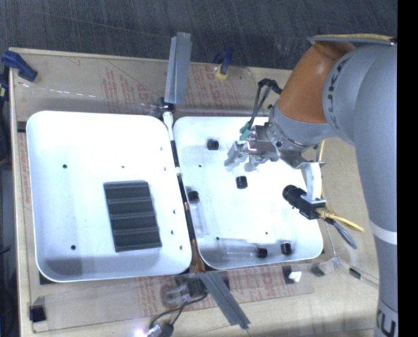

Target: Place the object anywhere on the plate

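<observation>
Over the right-hand shallow white bin (314,248), the grey arm's two-finger metal gripper (238,156) hangs above the floor, too blurred to tell its state, with nothing visibly held. Just below it a small black block (242,182) lies on the bin floor, another small black piece (212,144) sits to its upper left, and a clear plastic tube (233,247) rests near the front wall. Well apart, the dark grey ribbed rectangular plate (132,215) lies in the left white bin (48,128).

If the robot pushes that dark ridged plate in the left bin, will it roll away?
Probably not. The ridged plate lies flat in the left bin, so it would likely slide, not roll. Its straight edges suggest it is stiff, not floppy.
</observation>
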Action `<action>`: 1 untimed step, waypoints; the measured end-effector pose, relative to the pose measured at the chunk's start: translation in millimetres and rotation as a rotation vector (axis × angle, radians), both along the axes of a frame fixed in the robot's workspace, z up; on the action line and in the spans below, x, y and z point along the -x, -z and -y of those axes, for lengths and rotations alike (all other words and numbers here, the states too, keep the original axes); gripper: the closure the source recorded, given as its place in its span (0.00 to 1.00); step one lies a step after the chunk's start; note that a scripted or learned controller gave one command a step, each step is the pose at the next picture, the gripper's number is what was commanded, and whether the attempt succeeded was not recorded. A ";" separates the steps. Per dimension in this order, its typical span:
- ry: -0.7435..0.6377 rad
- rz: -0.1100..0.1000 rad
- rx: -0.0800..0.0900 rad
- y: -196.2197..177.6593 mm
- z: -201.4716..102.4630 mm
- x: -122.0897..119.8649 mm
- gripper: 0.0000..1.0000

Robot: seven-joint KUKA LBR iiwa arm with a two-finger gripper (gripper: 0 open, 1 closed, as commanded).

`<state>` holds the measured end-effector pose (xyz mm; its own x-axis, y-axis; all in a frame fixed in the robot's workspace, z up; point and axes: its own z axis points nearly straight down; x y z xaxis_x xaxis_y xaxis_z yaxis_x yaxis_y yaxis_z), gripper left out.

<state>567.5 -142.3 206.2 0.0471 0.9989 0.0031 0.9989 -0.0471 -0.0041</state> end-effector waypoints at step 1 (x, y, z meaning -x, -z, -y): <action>0.216 -0.001 0.003 16.1 -113.1 -33.8 1.00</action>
